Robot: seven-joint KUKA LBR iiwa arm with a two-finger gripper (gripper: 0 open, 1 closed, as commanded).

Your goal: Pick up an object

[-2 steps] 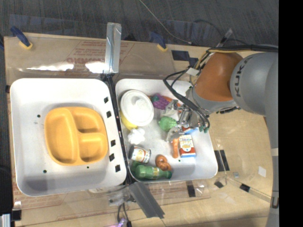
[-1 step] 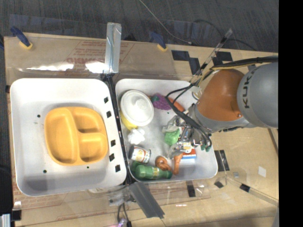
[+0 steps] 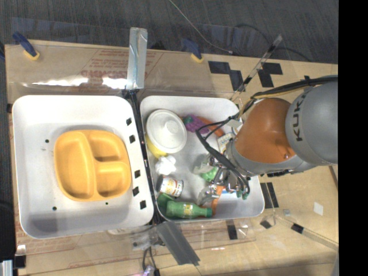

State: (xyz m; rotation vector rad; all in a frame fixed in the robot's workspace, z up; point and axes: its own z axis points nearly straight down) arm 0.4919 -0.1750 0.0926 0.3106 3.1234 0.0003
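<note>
Gripper (image 3: pixel 221 183) low in the lower right of the right-hand shallow white bin (image 3: pixel 253 207), amid clutter beside a green plastic bottle (image 3: pixel 185 210) lying along the bin's lower edge and a small printed can (image 3: pixel 171 186) just left of centre; how wide the claw stands, or whether anything sits in it, impossible to tell. Probably the descent-and-grasp step. Next: closing on one item and lifting straight up, clear of the white round lidded tub (image 3: pixel 167 129) further up the frame.

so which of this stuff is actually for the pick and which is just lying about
In play, right bin:
gripper
green bottle
small can
white lidded cup
crumpled white piece
purple item

Lying about:
yellow divided tray in left bin
blue clamps
cable
</note>
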